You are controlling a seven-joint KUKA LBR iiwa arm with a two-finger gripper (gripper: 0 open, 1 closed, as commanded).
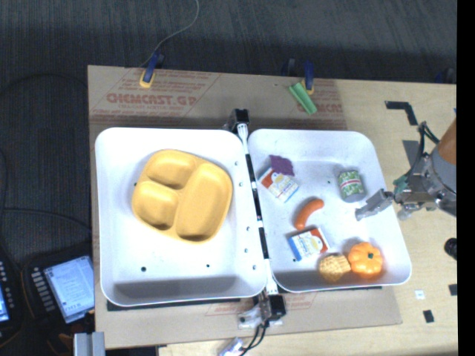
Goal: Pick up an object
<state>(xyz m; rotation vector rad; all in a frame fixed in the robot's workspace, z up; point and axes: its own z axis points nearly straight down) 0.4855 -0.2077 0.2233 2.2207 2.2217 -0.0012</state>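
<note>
The can (349,184) is standing upright at two o'clock in the right bin (386,199); it is looking light, stiff and smooth, best pinched across its sides. The gripper (378,205) is hovering at its four o'clock, holding nothing; its opening I cannot tell.

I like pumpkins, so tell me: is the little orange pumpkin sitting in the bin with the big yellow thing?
No, the little orange pumpkin sits in the right bin, while the big yellow thing lies in the left bin.
</note>
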